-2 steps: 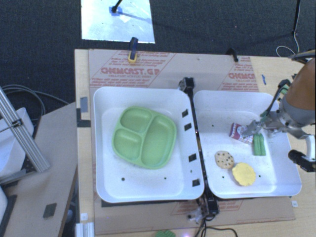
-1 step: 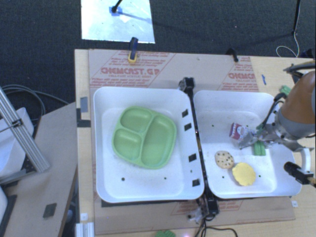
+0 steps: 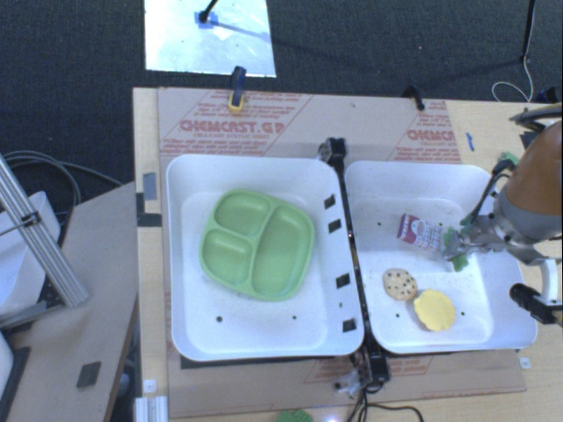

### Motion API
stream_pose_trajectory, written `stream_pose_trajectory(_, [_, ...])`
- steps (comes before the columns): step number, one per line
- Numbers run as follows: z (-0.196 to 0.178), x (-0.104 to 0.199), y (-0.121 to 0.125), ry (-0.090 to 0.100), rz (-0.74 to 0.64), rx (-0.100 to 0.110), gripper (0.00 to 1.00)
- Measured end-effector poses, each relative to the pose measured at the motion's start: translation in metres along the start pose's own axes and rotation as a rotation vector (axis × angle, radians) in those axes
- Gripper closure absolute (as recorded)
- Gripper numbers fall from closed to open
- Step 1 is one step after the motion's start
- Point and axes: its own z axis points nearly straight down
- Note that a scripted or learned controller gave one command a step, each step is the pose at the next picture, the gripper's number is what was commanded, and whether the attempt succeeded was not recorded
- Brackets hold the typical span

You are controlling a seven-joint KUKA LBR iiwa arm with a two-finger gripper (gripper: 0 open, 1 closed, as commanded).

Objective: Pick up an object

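Observation:
In the right bin [image 3: 387,332] lie a small red and white carton [image 3: 419,231], a chocolate-chip cookie [image 3: 399,283] and a yellow round piece [image 3: 435,310]. My gripper [image 3: 457,247] reaches in from the right and sits low in the bin, right beside the carton's right end. The cookie and the yellow piece lie below and to the left of it, apart from it. A green bit shows at the gripper's tip.
The left bin [image 3: 189,323] holds a green divided plate [image 3: 258,244]. A black divider with clips [image 3: 345,253] runs between the bins. The arm's orange band [image 3: 537,178] hangs over the right bin's right rim.

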Motion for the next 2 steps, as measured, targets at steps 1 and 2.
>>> stream_pose_trajectory(1, [0.011,0.067,0.057,0.002,-0.010,-0.002,1.00])
stream_pose_trajectory(2, [-0.096,0.155,0.053,0.004,-0.012,-0.007,1.00])
